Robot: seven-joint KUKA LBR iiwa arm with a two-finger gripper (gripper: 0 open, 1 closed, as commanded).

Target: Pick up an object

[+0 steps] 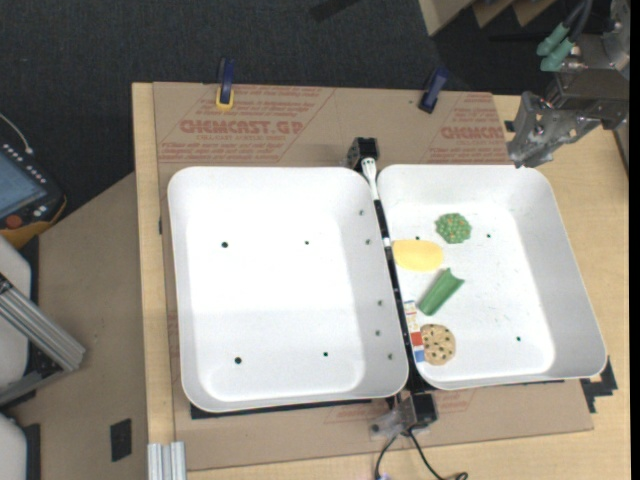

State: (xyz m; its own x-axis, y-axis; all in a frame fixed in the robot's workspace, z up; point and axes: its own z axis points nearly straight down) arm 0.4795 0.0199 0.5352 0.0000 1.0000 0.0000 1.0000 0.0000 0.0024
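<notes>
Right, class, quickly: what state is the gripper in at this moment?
Gripper: cannot be told; it sits above the right bin's far corner, holding nothing that shows.

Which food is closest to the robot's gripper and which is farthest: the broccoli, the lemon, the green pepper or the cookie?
The gripper is at the right bin's far right corner.
1. Broccoli, toward the bin's far side.
2. Lemon, by the divider.
3. Green pepper, mid-bin.
4. Cookie, near the front edge.
</notes>
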